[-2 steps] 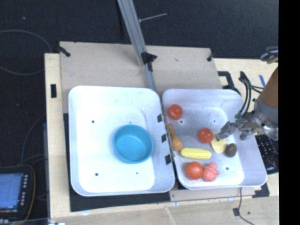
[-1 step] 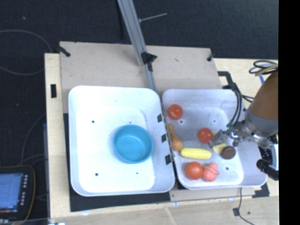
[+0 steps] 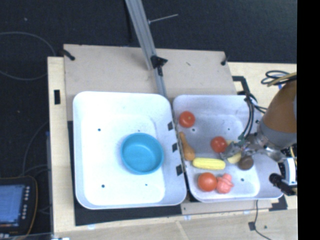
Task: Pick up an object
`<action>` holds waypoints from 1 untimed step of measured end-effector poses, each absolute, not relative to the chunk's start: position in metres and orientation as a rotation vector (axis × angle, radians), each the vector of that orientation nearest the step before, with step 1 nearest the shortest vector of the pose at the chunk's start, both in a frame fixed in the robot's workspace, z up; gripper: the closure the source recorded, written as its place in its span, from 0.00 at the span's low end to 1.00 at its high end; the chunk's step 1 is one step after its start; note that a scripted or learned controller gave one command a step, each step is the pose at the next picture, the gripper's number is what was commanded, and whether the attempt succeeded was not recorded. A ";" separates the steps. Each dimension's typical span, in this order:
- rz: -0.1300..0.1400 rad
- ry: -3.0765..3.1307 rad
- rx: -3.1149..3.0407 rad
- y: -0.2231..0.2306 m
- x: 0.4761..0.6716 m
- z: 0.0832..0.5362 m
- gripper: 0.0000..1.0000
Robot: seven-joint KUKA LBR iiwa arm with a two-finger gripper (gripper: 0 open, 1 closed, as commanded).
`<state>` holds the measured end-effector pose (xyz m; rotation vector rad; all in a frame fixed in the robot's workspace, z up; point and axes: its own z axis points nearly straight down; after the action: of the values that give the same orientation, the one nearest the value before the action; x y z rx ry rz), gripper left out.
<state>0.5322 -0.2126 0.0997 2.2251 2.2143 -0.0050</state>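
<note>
The right bin [image 3: 215, 106] holds several toy foods. A small red tomato [image 3: 187, 118] lies near its far left, another red ball [image 3: 218, 144] sits mid-bin, and a yellow corn cob [image 3: 208, 163] lies in front of it. A larger red tomato [image 3: 207, 182] and a pink piece [image 3: 225, 183] rest at the near edge. An orange carrot-like piece [image 3: 186, 149] leans along the left wall. My gripper [image 3: 239, 153] hangs low at the bin's right side, over a pale yellow piece [image 3: 233, 158] and beside a brown ball [image 3: 245, 163].
The left bin [image 3: 90, 114] holds a blue bowl [image 3: 142, 153]. A grey metal bar [image 3: 142, 31] slants down from the top to the gap between the bins. Cables [image 3: 277, 77] lie at the right, and a small screen [image 3: 14, 204] glows at bottom left.
</note>
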 end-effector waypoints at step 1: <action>0.006 2.204 2.223 -0.213 0.535 0.113 1.00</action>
<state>0.5345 -0.2128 0.1132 2.2233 2.2042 0.0060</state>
